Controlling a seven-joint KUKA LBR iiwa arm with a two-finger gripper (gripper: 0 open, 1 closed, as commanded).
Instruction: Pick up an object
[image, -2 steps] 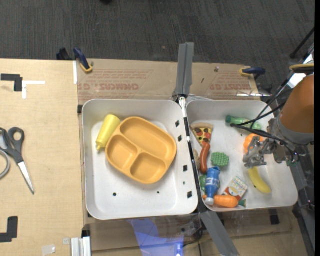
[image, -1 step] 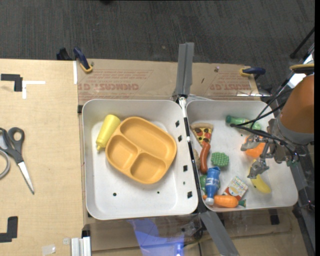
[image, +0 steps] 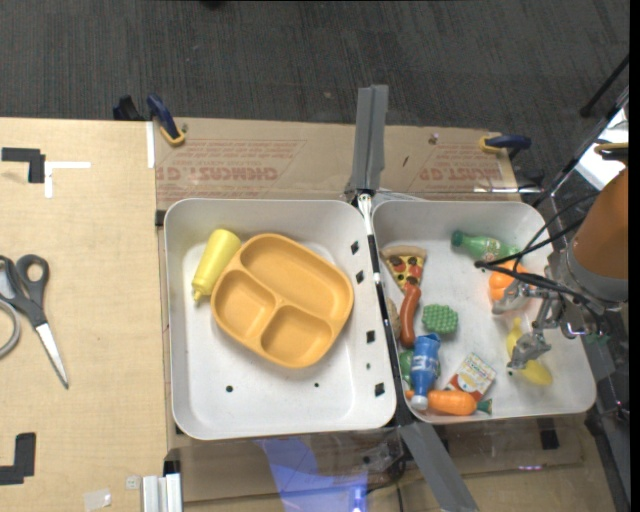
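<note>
We lower our gripper (image: 527, 345) into the right bin (image: 470, 212) just above a yellow toy (image: 537, 374) near its right wall, though we cannot tell how it is set.

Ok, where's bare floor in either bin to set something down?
Left bin: bare along the near edge, below the orange tray. Right bin: a patch between pizza slice and green bottle. Crowded near the gripper.
</note>
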